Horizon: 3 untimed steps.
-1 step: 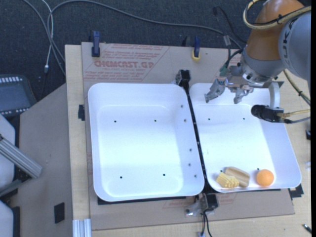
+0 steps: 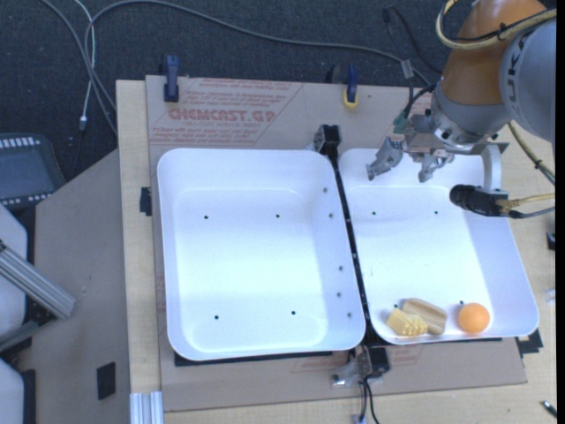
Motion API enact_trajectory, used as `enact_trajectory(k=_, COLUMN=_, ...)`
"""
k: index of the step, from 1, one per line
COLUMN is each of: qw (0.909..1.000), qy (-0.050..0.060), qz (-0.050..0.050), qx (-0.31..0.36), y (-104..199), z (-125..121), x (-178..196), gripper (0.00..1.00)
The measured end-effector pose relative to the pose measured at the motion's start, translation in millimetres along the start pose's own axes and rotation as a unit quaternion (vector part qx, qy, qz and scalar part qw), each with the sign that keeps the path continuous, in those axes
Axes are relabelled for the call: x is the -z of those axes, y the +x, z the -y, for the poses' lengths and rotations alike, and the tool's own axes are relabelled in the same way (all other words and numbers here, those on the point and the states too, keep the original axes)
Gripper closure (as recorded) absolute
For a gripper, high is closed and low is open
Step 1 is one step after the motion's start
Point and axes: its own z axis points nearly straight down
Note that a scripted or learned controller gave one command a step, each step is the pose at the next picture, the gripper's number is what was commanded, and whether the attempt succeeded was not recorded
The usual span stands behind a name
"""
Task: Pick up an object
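Note:
My gripper [image 2: 405,166] hangs over the far edge of the right bin [image 2: 433,237], its two fingers spread apart with nothing between them. Three objects lie at the near end of that bin, well away from the gripper: a yellow corn cob [image 2: 406,324], a tan bread-like roll [image 2: 427,311] touching it from behind, and an orange ball [image 2: 474,318] to their right.
The left bin [image 2: 252,250] sits beside the right one, split from it by a black divider [image 2: 344,237]. Blue and yellow clamps [image 2: 170,69] hold the board at the back. A black cable fitting [image 2: 477,200] juts over the right bin's far right.

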Motion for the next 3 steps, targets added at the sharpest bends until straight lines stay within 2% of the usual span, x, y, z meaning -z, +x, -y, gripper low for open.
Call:
enact_trajectory(k=2, qw=1.0000, qy=0.002, qz=0.000, qx=0.000, y=0, z=-11, x=-95, gripper=0.00)
enact_trajectory(k=3, qw=1.0000, qy=0.000, qz=0.000, qx=0.000, y=0, z=-11, x=-113, gripper=0.00)
